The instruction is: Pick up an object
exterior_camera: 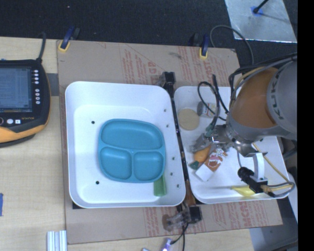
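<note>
Camera view, bench (31, 192): pale wood, carrying a brown cardboard sheet (146, 61) on which two shallow white bins sit side by side.

Left bin (78, 140): holds a blue three-compartment plate (131, 149) lying flat near its middle; a small green block (159, 186) lies at the plate's lower right corner, close to the bin's wall.

Right bin (272, 195): holds a loose cluster of small things; a tan round disc (188, 119) near the upper left, an orange piece (201, 154), a small packet in white and red-brown (209, 167), a yellow strip (244, 191) near the lower rim.

Arm (261, 103): grey with an orange band, reaching in from the right, hanging over the right bin.

Gripper (215, 136): low over the cluster, just above the orange piece and the packet; cables and the wrist hide its tips, so its opening cannot be told, and nothing is seen held.

Likely target: the orange piece or the packet, both just beside the gripper.

Handling, judged: the packet looks light and thin, possibly crushable and prone to slide on the smooth bin floor; best taken across its narrow sides. The orange piece looks small and stiff; neighbours touching it could be dragged along.

Writing: faint red print runs along the cardboard, not legible; dark letters on the arm's grey casing, partly cut off; a pendant screen (10, 90) at left, text too small to read.
</note>
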